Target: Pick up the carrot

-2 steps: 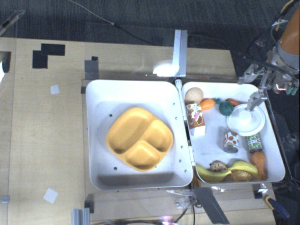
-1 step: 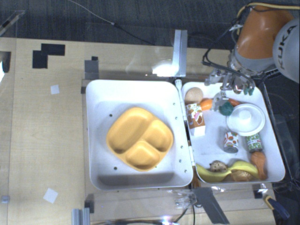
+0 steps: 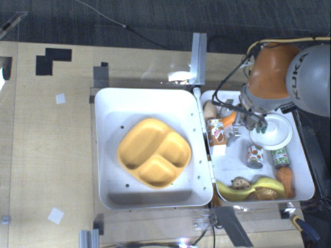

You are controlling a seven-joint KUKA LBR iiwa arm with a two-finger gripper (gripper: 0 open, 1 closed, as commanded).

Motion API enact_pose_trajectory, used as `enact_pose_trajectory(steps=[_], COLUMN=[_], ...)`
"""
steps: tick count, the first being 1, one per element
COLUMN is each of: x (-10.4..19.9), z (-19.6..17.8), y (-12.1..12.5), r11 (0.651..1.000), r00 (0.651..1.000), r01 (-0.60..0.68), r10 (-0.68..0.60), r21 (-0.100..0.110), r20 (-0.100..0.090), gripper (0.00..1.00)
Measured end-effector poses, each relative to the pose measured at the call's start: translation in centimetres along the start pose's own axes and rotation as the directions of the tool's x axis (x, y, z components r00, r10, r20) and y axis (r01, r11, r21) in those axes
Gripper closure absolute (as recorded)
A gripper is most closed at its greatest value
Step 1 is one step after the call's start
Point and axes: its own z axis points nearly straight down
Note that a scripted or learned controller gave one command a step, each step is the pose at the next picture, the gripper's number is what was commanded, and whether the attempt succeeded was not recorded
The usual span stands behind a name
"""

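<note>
Carrot position: the carrot [image 3: 229,121] lies in the right bin [image 3: 305,182], near its upper left, resting over a small carton [image 3: 217,132].
Gripper: the gripper [image 3: 242,119] hangs just right of the carrot, under the orange wrist band.
Key relation: carrot sits immediately left of the fingers, apparently touching or nearly so; its long axis runs slantwise, upper right to lower left.
Finger state: cannot tell, cables and wrist hide the tips.
Carrot look: short, bright orange, partly hidden, only a small wedge visible.
Neighbours: white bowl [image 3: 273,130] right of the fingers; banana [image 3: 248,188] well below.
Judgement: grasp not confirmed.
</note>
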Motion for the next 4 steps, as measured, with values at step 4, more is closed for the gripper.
enact_pose_trajectory(steps=[4], x=[2.4], z=[-9.8], y=[4.8], r11=[0.964], r00=[0.964], r01=[0.265], r10=[-0.265], r21=[-0.005], r20=[-0.005], gripper=[1.0])
